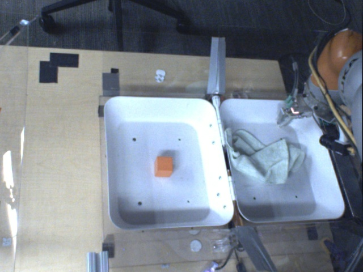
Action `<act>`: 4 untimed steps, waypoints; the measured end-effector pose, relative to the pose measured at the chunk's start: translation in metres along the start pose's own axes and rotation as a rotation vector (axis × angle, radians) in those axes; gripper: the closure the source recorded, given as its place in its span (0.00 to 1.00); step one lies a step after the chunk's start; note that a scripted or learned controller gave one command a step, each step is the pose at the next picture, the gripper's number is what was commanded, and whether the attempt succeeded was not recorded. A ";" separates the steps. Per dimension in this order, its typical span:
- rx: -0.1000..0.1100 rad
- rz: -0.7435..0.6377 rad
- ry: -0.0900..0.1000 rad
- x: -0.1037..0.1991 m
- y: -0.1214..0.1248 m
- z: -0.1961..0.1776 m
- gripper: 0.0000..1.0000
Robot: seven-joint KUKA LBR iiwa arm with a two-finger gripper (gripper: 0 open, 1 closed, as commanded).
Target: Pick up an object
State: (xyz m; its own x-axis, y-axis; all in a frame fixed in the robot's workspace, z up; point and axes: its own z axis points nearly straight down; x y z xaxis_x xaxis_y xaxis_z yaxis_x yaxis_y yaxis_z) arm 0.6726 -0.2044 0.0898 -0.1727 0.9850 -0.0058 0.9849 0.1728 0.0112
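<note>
A small orange cube (164, 166) lies near the middle of the left bin (122, 118). A crumpled pale grey-green cloth (265, 156) lies in the right bin (323, 208), toward its centre-left. My gripper (290, 112) hangs over the far right corner of the right bin, above and to the right of the cloth and apart from it. Nothing shows between it and the bin floor. The arm's orange band (334, 55) sits at the upper right.
A metal divider post (216, 67) stands behind the seam between the two bins. Cables (332, 103) trail along the right bin's right edge. Black tape marks (57, 66) lie on the wooden bench at far left.
</note>
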 end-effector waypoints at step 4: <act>0.006 0.475 0.002 0.012 0.000 -0.008 1.00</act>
State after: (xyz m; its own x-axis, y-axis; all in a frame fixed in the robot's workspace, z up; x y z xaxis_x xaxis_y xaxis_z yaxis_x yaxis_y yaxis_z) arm 0.6706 -0.1922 0.0974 0.2970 0.9549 0.0006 0.9549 -0.2969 0.0060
